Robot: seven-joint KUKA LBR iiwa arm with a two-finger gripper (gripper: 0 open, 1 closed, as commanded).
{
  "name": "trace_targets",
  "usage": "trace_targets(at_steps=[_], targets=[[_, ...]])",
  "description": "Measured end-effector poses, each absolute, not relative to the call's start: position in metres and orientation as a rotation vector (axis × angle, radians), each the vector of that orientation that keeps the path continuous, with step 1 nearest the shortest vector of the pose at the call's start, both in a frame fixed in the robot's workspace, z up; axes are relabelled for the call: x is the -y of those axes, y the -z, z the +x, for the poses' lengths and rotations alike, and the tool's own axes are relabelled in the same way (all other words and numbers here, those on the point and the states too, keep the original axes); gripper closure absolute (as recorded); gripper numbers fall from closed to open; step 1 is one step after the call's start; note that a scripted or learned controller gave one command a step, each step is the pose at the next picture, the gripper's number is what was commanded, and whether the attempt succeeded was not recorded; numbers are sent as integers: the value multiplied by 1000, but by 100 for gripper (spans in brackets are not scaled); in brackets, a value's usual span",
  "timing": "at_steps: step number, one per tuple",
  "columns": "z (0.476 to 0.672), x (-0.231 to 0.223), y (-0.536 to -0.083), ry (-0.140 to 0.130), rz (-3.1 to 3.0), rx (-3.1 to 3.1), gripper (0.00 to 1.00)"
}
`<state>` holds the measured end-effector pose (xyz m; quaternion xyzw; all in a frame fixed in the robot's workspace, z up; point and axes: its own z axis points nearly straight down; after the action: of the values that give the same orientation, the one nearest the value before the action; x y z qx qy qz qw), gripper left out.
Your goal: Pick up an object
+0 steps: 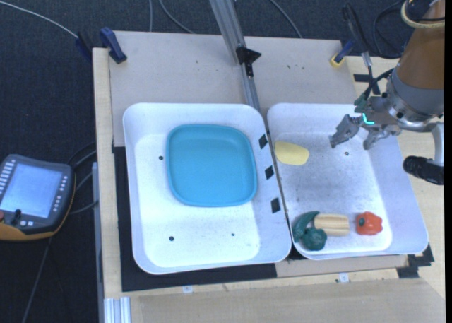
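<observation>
The hand hangs over the far part of the right bin, fingers spread wide with nothing between them. A yellow piece lies to its left. Along the near wall sit a green vegetable, a tan roll and a red pepper (the roll's left end is hidden behind the green one). A blue plate fills the left bin.

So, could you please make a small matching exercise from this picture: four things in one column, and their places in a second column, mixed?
Things:
1. blue plate
2. yellow piece
3. red pepper
4. tool

Places:
A. near front corner of the right bin, beside a tan piece
B. above the right bin's far part
C. inside the left bin
D. right bin, by the wall shared with the left bin

Pairs: 1-C, 2-D, 3-A, 4-B
</observation>
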<state>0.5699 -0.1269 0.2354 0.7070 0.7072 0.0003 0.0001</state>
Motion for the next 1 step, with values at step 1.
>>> trace_targets(at_steps=[1], targets=[[570,127,-235,-1,2221,-2222,0]])
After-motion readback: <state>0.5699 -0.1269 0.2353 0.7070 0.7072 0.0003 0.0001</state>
